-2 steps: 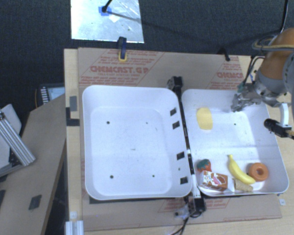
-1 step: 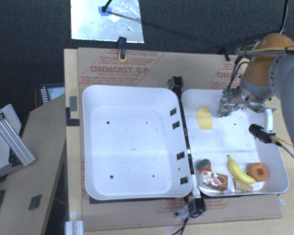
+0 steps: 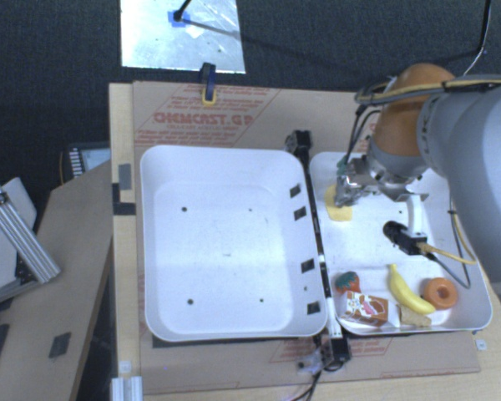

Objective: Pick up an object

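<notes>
Nearby, banana (image 3: 405, 289), orange ring (image 3: 440, 292), small carton (image 3: 366, 307), yellow block (image 3: 340, 206).

You see two bins on the table (image 3: 121, 249): in the right bin (image 3: 476, 307), the banana (image 3: 407, 290) lies near its front edge.

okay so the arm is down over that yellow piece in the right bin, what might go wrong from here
The gripper sits on the upper edge of the pale yellow block, so it may catch only a corner and let it slip. That block lies near the right bin's left wall, which leaves little room on that side. The banana, orange ring and small carton lie well clear, so knocking them seems unlikely.
</notes>
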Robot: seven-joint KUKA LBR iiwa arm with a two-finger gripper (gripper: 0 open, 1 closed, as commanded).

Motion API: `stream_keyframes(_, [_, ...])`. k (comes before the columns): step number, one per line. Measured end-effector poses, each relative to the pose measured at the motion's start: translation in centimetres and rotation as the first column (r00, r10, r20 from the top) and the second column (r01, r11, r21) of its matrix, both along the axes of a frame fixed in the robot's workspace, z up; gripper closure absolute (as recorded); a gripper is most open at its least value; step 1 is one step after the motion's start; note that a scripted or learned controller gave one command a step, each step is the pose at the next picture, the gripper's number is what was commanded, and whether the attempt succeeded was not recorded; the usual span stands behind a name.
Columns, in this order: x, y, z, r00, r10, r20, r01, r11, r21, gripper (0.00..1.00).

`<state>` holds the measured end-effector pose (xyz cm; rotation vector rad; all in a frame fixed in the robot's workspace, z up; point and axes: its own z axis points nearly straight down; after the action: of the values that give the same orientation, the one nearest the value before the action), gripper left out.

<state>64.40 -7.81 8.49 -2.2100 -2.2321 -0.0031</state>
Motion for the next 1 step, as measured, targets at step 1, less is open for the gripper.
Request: stream_keyframes(1, [-3.98,6.90,10.50,1.000,0.000,0.004,0.000,1.000,0.001,1.00])
